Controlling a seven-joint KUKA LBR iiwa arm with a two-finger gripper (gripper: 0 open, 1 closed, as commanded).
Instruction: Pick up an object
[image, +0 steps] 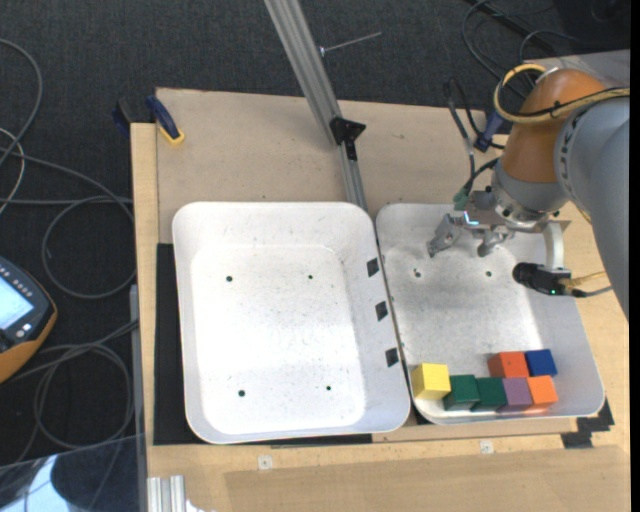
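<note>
1. While the arm reaches in from the right edge, its orange band sits above the wrist and the gripper points down over the far part of the right bin.
2. Its two fingers are spread apart with nothing between them, above bare bin floor.
3. At the near edge of the right bin, a cluster of small blocks lies well apart from the gripper: a yellow block at the left end, two green blocks just beside it, then a purple block and an orange block.
4. Behind those, still in the right bin, sit a red block and a blue block, touching each other.
5. Left of the right bin lies the left bin, its edge meeting the right bin's.
6. No readable writing or brand marks can be made out on the arm, the bins or the blocks.
</note>
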